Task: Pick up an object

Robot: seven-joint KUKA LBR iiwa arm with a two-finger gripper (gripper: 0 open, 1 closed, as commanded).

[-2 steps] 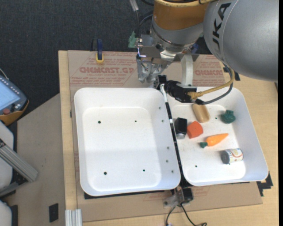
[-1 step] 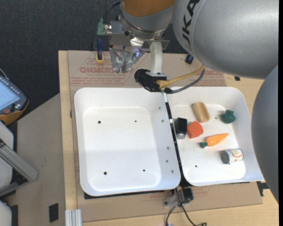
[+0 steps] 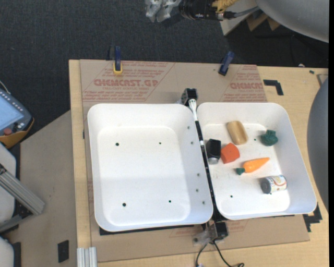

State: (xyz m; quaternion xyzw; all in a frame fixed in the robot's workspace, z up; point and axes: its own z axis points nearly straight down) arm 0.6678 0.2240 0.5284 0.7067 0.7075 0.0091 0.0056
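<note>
1. White plastic bins, two, shallow, sit side by side on a brown cardboard-covered bench [image 3: 156, 78]; I log the left white bin [image 3: 141, 164] with only small dark holes in its floor.
2. I log the right white bin [image 3: 292, 156] as holding every loose item.
3. Tan bread-roll-shaped piece [image 3: 237, 132]: towards the far side of the right bin, lying lengthways.
4. Dark green crumpled lump [image 3: 269, 137]: near the right bin's far right corner, apart from the roll.
5. Black boxy block [image 3: 213, 149]: against the divider edge, touching or just beside the orange-red rounded lump [image 3: 230, 153].
6. Orange toy carrot with a green tip [image 3: 251, 166]: mid-bin, pointing right.
7. Small grey-and-white can lying on its side [image 3: 274, 184]: nearer the front right.
8. Gripper [image 3: 162, 10]: I see it at the top edge, beyond the bench, well apart from all items; its jaw state I cannot tell.
</note>
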